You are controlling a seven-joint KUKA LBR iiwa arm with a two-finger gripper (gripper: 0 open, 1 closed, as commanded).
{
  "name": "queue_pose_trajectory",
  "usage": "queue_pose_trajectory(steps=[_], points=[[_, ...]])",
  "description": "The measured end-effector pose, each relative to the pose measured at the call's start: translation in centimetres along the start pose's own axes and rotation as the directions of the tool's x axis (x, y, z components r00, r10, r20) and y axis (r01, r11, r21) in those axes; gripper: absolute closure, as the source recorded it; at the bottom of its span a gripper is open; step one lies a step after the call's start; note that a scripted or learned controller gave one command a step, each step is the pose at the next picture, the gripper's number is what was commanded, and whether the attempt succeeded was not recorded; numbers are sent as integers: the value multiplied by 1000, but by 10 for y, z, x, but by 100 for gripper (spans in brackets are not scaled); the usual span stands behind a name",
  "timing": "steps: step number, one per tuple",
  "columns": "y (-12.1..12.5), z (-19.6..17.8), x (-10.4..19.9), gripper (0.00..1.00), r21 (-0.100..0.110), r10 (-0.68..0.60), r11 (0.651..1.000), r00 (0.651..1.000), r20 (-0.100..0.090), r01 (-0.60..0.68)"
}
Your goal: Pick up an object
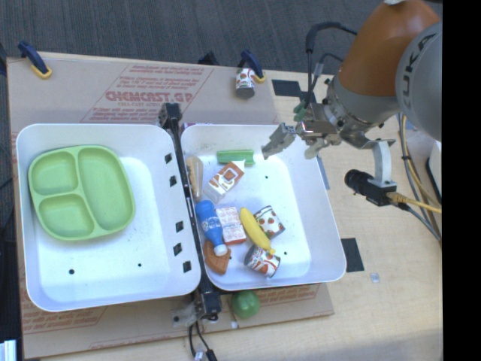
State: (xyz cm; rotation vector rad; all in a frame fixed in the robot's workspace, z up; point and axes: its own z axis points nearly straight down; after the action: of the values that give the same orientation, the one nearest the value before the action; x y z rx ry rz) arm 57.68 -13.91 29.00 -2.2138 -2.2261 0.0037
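Right bin (319, 224): banana (256, 230) lies well below the raised claw (291, 143).

The tabletop (376, 277) carried a cardboard sheet (150, 89). On the sheet sat two white bins (45, 277), side by side, and a green ball (244, 304) just beside the right bin's near edge.

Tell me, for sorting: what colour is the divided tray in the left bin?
Light green divided tray, clearest in the camera view.

Dark grey carpet floor (113, 10) at far side. Light wood bench (391, 277) w/ brown cardboard sheet (150, 89) on top, red print on it, held by blue clamps (34, 59) at far edge. Black tape patches (352, 254) on bench at right.
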Motion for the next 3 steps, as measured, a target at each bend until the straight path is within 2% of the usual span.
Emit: queue_pose_trajectory(steps=[1, 3], points=[[31, -1, 46, 0, -1, -2, 1000, 1000, 1, 2], [31, -1, 46, 0, -1, -1, 1000, 1000, 1, 1]])
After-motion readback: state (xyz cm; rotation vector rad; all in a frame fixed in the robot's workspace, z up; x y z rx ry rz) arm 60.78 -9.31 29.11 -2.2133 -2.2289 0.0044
